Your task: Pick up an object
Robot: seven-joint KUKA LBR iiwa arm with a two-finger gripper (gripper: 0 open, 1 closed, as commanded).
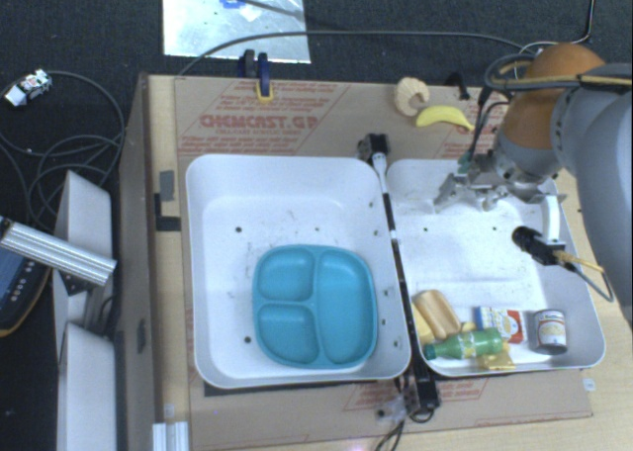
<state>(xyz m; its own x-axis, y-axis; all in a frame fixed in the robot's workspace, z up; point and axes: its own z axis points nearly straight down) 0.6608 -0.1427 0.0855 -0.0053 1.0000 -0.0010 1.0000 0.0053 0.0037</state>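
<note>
My gripper (469, 194) hangs over the far part of the right bin (465, 241), open, with nothing between its fingers. Along that bin's front edge lie a tan roll (436, 315), a green bottle (466, 344) on its side, a small white, red and blue box (497, 320) and a small can (549, 329). All of them are well in front of the gripper and apart from it. In the left bin (247, 202) rests a blue divided plate (315, 304).
A yellow banana (442, 118) and a pale tan object (410, 95) lie on the cardboard behind the right bin. A black divider clip (374, 148) sits where the two bins meet. The grey arm (593, 142) fills the right side.
</note>
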